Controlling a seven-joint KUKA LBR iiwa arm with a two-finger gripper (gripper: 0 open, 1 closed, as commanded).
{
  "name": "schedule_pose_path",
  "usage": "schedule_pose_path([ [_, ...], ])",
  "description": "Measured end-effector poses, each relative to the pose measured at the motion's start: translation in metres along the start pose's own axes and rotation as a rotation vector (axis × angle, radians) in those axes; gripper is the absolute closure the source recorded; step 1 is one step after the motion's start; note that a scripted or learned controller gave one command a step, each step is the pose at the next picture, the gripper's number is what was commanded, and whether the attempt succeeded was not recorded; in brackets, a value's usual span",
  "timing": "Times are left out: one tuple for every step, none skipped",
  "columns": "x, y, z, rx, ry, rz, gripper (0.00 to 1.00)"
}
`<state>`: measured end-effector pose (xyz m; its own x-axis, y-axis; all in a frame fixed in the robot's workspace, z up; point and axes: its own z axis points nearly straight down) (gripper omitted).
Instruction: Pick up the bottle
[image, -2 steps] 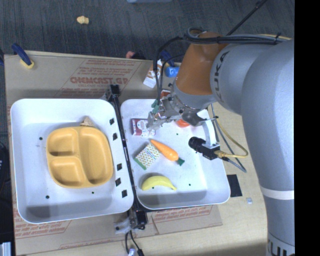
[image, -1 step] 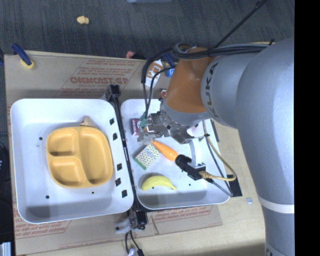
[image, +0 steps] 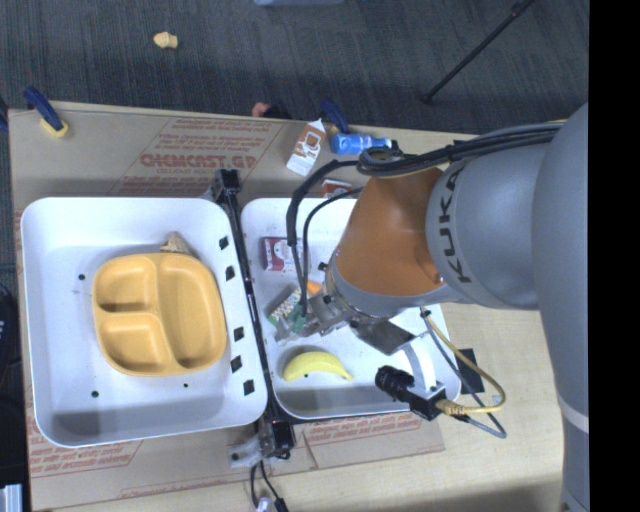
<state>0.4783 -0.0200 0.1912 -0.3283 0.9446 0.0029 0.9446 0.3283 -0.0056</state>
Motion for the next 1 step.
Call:
schedule_pose_path([
  [-0.0505, -0.0196, -0.0696, -0.004, -0.004, -0.196, 1.00],
])
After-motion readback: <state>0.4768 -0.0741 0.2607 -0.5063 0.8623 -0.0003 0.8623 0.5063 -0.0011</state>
